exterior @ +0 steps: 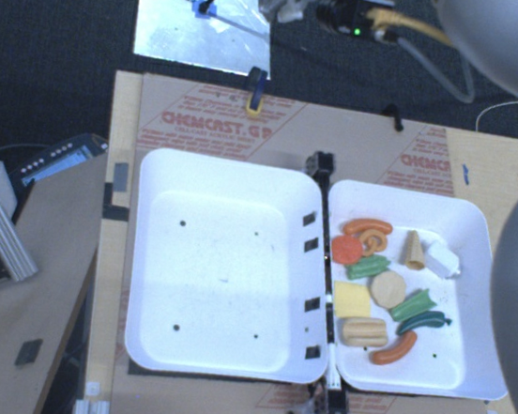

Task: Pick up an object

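Objects: a cluster of toy food lies in the right bin [451, 369], gathered toward its left and middle.
Sausages: a curled orange-red sausage [367, 231] lies nearest the far rim; a second orange sausage [393, 350] lies nearest the near rim.
Tomato: a red round piece [346, 250] sits close to the divider side, touching the curled sausage.
Green pieces: one green vegetable [367, 267] lies just beside the tomato; two more, a lighter one [411, 303] and a darker one [422, 320], lie side by side right of centre.
Cheese: a flat yellow slab [353, 301] rests near the bin's left wall.
Round biscuit: a tan disc [386, 289] lies between the cheese and the green pair.
Bun: a tan hot-dog roll [364, 332] lies just below the cheese.
Cone: a tan cone [413, 250] lies next to a white block [440, 260], the piece farthest right.
Open room: the right bin's near right corner and its right strip are bare; the floor of the left bin [222, 272] shows only small dark dots.
Edges: the two bins meet along a black clipped divider [321, 276]; both sit on a brown cardboard sheet [213, 124] on the worktop [124, 117].
Claw: the claw [288, 2] hangs at the top edge, well apart from both bins; I cannot tell whether it is clenched or released.
Arm: grey arm body [508, 40] fills the upper right corner.
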Controlling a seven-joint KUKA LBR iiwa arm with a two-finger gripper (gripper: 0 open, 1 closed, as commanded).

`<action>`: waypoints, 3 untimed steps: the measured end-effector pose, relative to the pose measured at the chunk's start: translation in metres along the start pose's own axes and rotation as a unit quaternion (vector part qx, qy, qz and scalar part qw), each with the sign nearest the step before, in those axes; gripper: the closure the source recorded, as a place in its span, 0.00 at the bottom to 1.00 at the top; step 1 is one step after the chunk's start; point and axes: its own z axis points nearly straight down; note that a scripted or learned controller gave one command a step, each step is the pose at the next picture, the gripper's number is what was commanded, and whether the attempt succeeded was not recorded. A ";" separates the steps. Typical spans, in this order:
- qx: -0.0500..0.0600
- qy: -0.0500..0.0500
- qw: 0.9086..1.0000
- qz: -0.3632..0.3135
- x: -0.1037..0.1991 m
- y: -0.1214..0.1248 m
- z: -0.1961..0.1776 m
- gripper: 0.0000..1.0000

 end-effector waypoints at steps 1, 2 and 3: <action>0.016 -0.005 1.000 0.003 -0.003 -0.004 0.159 1.00; 0.000 0.000 1.000 0.000 0.000 0.000 0.000 1.00; 0.007 -0.002 1.000 -0.001 0.000 0.000 -0.002 1.00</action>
